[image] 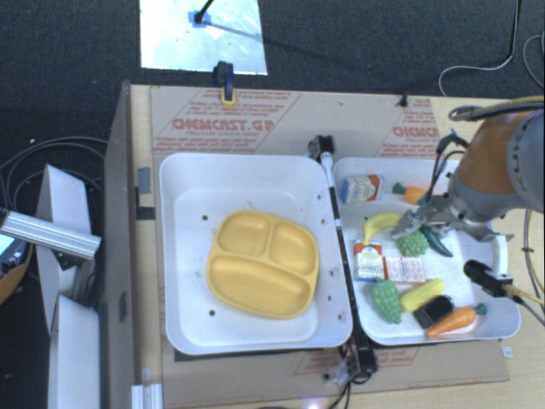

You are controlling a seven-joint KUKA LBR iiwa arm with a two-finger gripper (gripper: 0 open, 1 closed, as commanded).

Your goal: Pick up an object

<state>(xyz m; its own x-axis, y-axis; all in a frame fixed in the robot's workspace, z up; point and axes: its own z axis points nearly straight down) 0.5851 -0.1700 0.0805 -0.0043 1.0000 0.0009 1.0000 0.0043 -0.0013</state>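
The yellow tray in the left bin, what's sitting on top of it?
Nothing rests on the yellow tray; its three compartments look bare. It lies in the left bin, and the bin floor beneath it is covered.

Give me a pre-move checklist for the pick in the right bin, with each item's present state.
1. Hand is over the right bin: ok.
2. A target lies close by: ok, the green broccoli piece and the banana sit right beside it.
3. An object is between the fingers: cannot tell, the wrist hides them.
4. Neighbours leave room: not ok, the toys there are crowded together.
5. Yellow tray in the left bin is out of the way: ok.
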